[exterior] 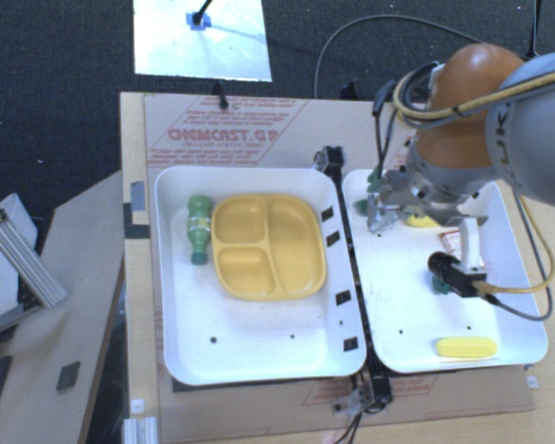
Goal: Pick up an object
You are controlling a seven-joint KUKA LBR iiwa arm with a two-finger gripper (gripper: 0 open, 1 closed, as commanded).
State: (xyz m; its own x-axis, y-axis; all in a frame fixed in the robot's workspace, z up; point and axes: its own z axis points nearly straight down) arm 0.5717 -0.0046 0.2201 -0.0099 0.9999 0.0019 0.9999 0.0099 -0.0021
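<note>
Our hand [381, 213] hangs low at the right bin's [398, 340] far-left corner, its grip state impossible to tell, so we should settle squarely over the yellow object [420, 219] just beside it before closing, ignoring the tray [264, 246].

Sheet under the bins [224, 129]: red print, "CHEMCAST" legible, followed by what looks like "GP"; the smaller red lines above and below are too fine to read.
Red-and-white packet in right bin [451, 241]: print illegible.
</note>
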